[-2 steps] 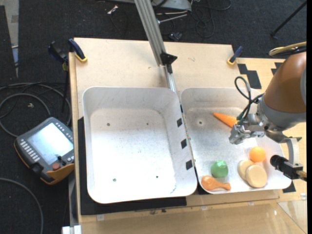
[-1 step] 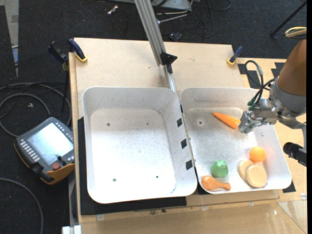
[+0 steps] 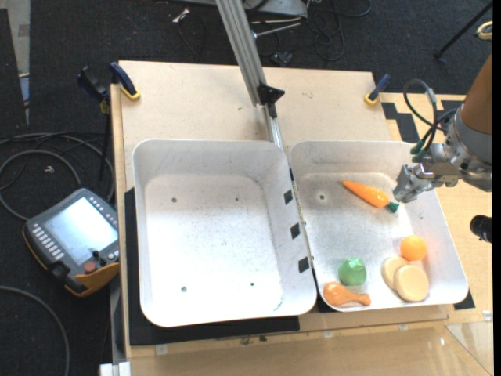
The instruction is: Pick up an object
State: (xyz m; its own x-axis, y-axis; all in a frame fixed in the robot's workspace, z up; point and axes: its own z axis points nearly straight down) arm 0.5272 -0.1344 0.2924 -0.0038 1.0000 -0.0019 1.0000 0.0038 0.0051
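Note:
In the right bin (image 3: 329,171) an orange carrot (image 3: 365,193) lies slantwise near the middle, its green tip pointing right. My gripper (image 3: 406,186) hangs just right of that tip, above the bin's right side, apart from the carrot. Along the bin's front lie a green ball (image 3: 352,271), an orange gourd-shaped piece (image 3: 345,294), a small orange ball (image 3: 413,247) and two tan rounded pieces (image 3: 407,279). Nothing shows between my fingers.
The left bin (image 3: 149,210) stands beside the right one, sharing a middle wall. A metal pole (image 3: 244,45) slants up from the bench's back. A teach pendant (image 3: 70,241) lies on the floor at the left. Clamps sit at the bench's back corners.

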